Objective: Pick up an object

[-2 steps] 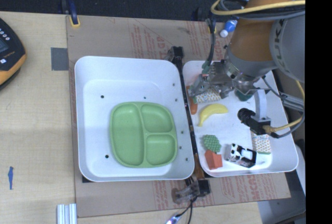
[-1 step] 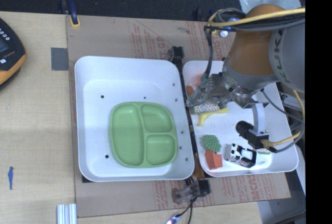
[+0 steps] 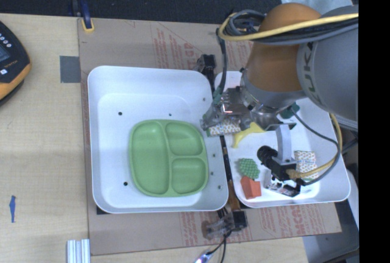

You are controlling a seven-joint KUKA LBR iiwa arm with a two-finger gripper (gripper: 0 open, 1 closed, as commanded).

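Looking down from the overhead camera on two shallow bins side by side on a brown cardboard sheet (image 3: 152, 36). In the left white bin (image 3: 100, 134), a pale green plastic plate with three compartments (image 3: 167, 158), lying flat toward the lower middle. Over to the right white bin (image 3: 335, 195), and reaching in from the right, the grey arm (image 3: 332, 67) with its orange band. Down at the seam between the two bins, the gripper (image 3: 224, 114), low against the right bin's left wall. Open or clamped? Cannot tell from up here, too much wrist in the way. Just beneath it, a small speckled patterned piece (image 3: 222, 128), right on the divide; held or merely lying there, cannot tell either. Just beside that, a yellow curved banana-shaped toy (image 3: 247, 134). Lower down, a green knobbly round lump (image 3: 247, 166), and just below it a red-orange block (image 3: 250, 187). Further right, a white packet with red and yellow dots (image 3: 306, 161). Far left on the bench, an orange and black handheld device (image 3: 9, 67), well apart from both bins
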